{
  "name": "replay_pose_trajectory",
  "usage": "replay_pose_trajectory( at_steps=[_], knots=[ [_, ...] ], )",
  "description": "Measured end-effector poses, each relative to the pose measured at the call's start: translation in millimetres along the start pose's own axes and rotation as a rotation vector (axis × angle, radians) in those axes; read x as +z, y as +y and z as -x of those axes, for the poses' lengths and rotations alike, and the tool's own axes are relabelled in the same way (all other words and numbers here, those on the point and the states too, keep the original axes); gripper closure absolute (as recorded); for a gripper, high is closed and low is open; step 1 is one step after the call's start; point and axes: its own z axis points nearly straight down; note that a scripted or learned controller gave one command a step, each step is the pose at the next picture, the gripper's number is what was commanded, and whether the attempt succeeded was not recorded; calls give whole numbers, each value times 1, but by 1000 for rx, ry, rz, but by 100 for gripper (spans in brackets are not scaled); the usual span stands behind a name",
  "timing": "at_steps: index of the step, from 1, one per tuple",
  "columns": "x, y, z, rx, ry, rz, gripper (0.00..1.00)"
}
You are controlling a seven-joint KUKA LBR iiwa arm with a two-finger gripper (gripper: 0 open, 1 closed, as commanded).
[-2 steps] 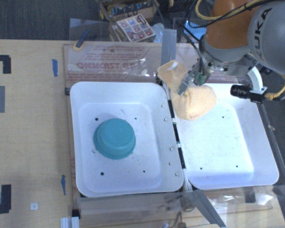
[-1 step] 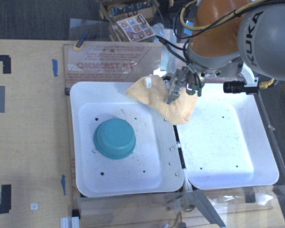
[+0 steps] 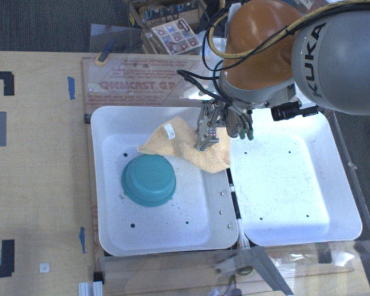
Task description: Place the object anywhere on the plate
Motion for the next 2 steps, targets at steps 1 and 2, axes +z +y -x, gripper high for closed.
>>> replay_pose_trajectory(
  at_steps=[1,2],
  knots=[
    [-9,50,-16,-4,0,0,100],
    [-8,90,-49,-4,1,0,100]
  ],
)
